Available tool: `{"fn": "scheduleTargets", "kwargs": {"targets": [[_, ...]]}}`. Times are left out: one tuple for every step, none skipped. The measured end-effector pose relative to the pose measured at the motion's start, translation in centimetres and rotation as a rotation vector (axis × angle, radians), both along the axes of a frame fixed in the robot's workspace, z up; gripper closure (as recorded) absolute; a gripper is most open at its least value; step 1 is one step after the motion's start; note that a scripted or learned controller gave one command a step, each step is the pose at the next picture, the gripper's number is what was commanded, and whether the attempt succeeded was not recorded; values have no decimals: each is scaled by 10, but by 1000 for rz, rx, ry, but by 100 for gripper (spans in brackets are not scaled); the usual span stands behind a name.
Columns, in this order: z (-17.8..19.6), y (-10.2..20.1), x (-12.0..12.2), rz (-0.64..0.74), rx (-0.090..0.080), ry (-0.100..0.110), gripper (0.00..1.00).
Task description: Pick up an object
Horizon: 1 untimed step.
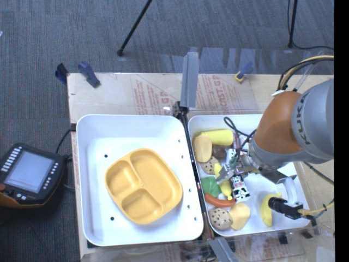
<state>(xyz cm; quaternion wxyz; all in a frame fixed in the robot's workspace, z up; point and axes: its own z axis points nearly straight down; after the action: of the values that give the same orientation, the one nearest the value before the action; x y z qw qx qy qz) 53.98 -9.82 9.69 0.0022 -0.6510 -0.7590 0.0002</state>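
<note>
1. Yellow, brown and green toy foods crowd the left half of the right bin (pixel 289 229): a cylinder (pixel 218 136), a potato (pixel 202 148), a hot dog (pixel 218 200), a cookie (pixel 220 218), a banana (pixel 265 210).
2. The gripper (pixel 235 174) is low over the middle of that pile, beside a small cow-patterned carton (pixel 239 189). Whether its fingers are apart or together I cannot tell; wiring and the wrist hide them.
3. The carton looks the nearest target, perhaps already touched, though the view is too cluttered to be sure.
4. To grasp well, centre over one item, not the seam between two, and descend straight.
5. Close on the carton's flat sides; rounded foods would likely squirt out.
6. Lift slowly so neighbours are not dragged up.
7. The left bin (pixel 92 146) holds a yellow tray (pixel 143 185).
</note>
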Motion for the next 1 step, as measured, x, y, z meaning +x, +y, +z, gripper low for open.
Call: {"fn": "scheduleTargets", "kwargs": {"targets": [[145, 31, 61, -99, -2, -11, 100]]}}
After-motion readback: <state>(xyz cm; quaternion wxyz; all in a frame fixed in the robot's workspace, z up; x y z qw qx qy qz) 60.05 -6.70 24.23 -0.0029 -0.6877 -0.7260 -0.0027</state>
